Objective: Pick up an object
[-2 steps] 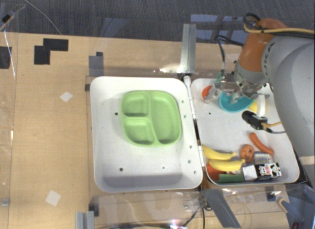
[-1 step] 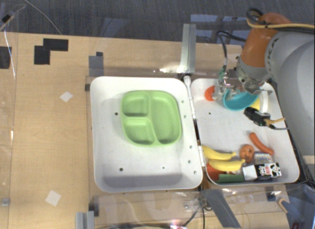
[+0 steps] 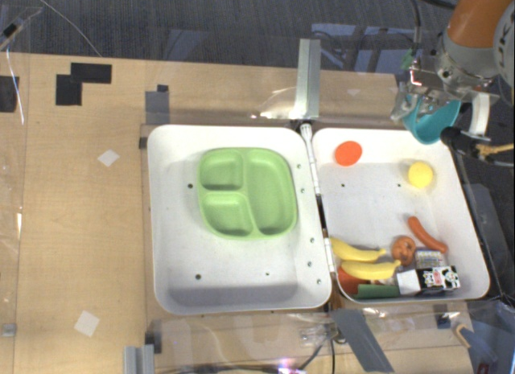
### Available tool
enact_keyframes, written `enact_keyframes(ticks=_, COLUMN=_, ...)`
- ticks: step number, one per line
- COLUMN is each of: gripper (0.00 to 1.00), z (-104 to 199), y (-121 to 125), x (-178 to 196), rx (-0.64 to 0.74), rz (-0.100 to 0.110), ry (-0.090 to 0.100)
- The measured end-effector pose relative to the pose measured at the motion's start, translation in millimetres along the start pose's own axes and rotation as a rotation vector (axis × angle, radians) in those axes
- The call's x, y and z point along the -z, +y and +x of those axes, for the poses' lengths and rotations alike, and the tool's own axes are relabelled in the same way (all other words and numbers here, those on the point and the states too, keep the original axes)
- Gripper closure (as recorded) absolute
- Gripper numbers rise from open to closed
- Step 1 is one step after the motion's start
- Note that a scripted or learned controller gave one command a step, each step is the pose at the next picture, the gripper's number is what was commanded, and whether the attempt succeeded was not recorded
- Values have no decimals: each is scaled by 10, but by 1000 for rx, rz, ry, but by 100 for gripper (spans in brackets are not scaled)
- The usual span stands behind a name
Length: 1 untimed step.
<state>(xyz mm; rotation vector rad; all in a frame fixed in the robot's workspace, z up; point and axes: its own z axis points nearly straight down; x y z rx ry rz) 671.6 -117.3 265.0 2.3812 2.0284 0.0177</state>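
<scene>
My claw (image 3: 429, 105) pinches a teal cup (image 3: 428, 121) just above the far right corner of the right bin (image 3: 378, 195), with the yellow ball (image 3: 420, 174) lying near that corner.

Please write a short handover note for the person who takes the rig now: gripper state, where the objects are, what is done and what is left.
Gripper: above the right bin's far right corner, with a teal object at its tip; whether it is gripped, I cannot tell.
Right bin: orange disc, yellow ball, sausage, bananas, small box.
Left bin: green divided tray.
Done: possibly one pick, unconfirmed.
Left: confirm the hold.
</scene>
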Motion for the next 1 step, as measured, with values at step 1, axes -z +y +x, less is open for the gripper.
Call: enact_keyframes(ticks=1, gripper=100, z=199, y=-480, x=-747, rx=-267, rz=20, ry=-2)
